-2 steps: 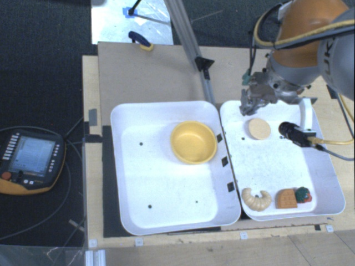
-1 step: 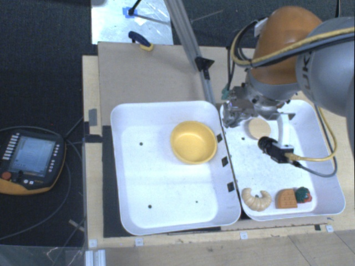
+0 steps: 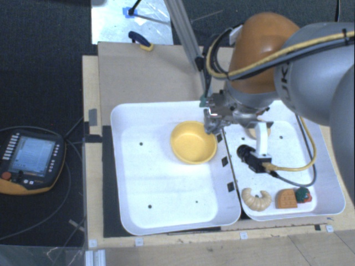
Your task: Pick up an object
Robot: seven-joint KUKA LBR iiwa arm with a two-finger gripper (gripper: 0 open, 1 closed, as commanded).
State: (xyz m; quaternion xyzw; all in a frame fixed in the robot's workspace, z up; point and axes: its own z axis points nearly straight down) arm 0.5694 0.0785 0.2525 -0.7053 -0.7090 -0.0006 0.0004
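Item: yellow bowl (image 3: 193,142), located in left bin (image 3: 138,204), right half, near the divider. Judged light, rigid, smooth-walled; best taken by the rim. Gripper (image 3: 213,127) positioned at its right rim; state cannot be told.

Right bin (image 3: 327,198) — far half hidden under the arm (image 3: 310,76), itself cut off.

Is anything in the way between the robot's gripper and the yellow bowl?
Nothing visible is in the way. The gripper is right at the upper right rim of the yellow bowl in the left bin, with no other thing between them.
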